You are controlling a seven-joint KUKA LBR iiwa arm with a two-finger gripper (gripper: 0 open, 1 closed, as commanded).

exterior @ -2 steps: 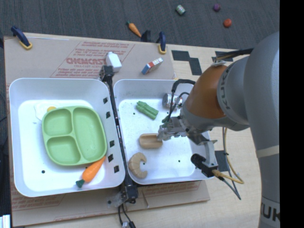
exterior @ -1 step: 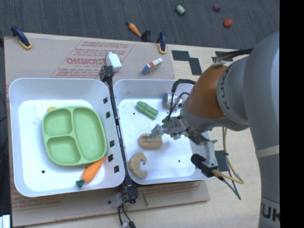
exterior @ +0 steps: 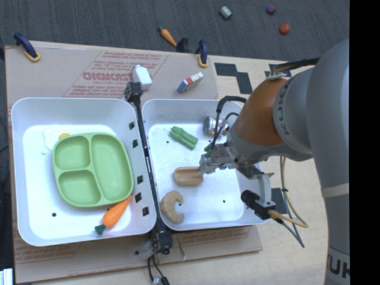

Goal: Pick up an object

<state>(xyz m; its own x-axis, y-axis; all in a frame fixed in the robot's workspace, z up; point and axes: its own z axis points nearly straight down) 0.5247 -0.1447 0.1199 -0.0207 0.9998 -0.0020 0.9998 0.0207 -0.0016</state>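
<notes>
- Bread roll (exterior: 188,176) lies mid right bin (exterior: 155,159), just beside our end effector (exterior: 208,162).
- We cannot tell its grip state.
- We should centre over it before descending.

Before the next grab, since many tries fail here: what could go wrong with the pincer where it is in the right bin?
1. The pincer sits at the end of the bread roll, not over its middle, so closing may just nudge it away.
2. The croissant lies close below the roll; a push could knock them together.
3. The arm hides the bin's right part, so anything there goes unseen.
</notes>
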